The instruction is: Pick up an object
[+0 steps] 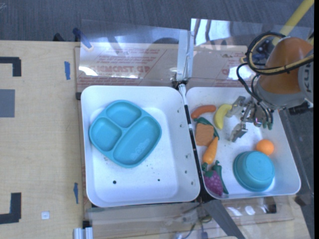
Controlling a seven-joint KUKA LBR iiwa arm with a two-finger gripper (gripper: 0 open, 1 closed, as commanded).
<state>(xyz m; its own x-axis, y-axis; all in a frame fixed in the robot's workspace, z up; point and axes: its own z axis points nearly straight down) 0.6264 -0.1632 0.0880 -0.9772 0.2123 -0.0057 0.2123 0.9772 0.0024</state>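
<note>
hand (242,117) blurry over right bin (289,153), grip unclear.

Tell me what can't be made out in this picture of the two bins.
- Claw, camera view: small and cluttered, so its grip on anything is unclear.
- Banana: its right end is hidden behind the claw.
- Grapes: partly tucked against the right bin's left wall.
- Small dark specks in the left bin: too small to identify.

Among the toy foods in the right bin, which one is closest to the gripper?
The yellow banana. It lies just left of the gripper, while the carrot, the orange ball and the purple grapes lie farther off.
</note>
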